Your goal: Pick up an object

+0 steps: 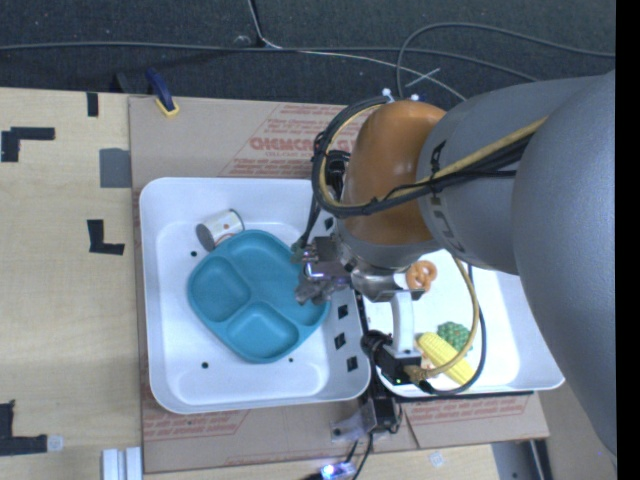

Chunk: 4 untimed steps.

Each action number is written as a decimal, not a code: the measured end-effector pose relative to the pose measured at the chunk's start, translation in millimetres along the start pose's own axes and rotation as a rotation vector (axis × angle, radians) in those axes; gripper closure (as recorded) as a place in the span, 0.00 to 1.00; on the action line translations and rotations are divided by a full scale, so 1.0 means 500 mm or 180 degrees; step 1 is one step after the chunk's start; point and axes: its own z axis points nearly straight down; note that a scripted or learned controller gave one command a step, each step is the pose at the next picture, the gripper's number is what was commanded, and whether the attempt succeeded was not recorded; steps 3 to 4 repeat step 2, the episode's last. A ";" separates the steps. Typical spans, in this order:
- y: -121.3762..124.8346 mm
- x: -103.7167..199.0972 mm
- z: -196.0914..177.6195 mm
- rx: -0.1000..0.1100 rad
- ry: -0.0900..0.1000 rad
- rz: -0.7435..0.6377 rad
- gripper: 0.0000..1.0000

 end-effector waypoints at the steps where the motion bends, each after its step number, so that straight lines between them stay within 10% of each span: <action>1: 0.005 -0.002 -0.040 -0.0012 -0.0002 0.0013 1.00; 2: 0.006 -0.002 -0.040 -0.0015 0.0000 0.0015 0.00; 4: 0.006 -0.002 -0.040 -0.0015 0.0000 0.0015 0.00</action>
